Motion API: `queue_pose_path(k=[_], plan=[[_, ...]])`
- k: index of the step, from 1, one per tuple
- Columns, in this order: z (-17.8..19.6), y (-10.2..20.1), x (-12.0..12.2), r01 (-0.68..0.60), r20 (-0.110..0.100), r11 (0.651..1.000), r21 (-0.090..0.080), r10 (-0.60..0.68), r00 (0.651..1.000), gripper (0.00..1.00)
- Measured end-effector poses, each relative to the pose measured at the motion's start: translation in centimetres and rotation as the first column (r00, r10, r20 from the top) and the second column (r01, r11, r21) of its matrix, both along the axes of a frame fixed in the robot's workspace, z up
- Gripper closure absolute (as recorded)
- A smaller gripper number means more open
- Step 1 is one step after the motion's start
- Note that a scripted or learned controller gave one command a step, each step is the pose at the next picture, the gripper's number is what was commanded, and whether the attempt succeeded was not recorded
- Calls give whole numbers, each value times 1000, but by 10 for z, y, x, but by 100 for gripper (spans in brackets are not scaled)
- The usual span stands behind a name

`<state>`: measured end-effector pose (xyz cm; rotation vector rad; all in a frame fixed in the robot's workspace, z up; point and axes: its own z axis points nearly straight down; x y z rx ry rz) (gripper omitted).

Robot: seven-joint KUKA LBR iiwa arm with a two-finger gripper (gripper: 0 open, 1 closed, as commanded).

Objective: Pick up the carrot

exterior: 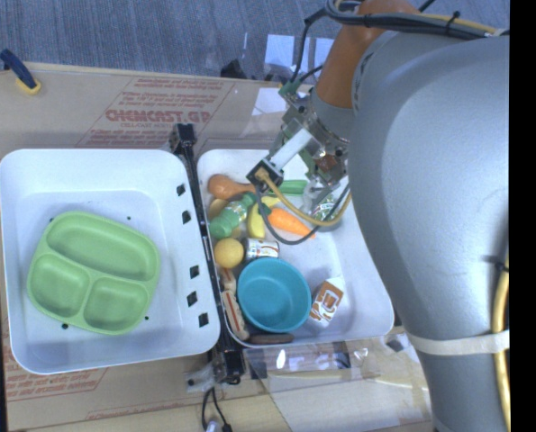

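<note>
The carrot is orange and lies slantwise in the upper middle of the right bin, among other toy food. My gripper hangs just above and to the right of it, low over the bin's far right part. The big grey arm covers the bin's right side. Nothing can be seen held in the gripper.
Around the carrot lie an orange-brown piece, a green bottle, a yellow banana and a lemon. A blue bowl and a small carton sit nearer the front. The left bin holds a green divided plate.
</note>
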<state>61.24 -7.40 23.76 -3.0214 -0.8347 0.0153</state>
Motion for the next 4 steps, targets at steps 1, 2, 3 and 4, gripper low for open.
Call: queue_pose_path(k=[1, 2, 3, 4], plan=[[-108, -25, -1, -21, -13, 1000, 0, 21, 1000, 0], [-149, -49, -41, -63, -7, 998, 0, 63, 998, 0], [-43, 23, -58, -348, 6, 937, 1, 348, 937, 0], [-132, -72, -58, -355, -4, 935, 3, 355, 935, 0]])
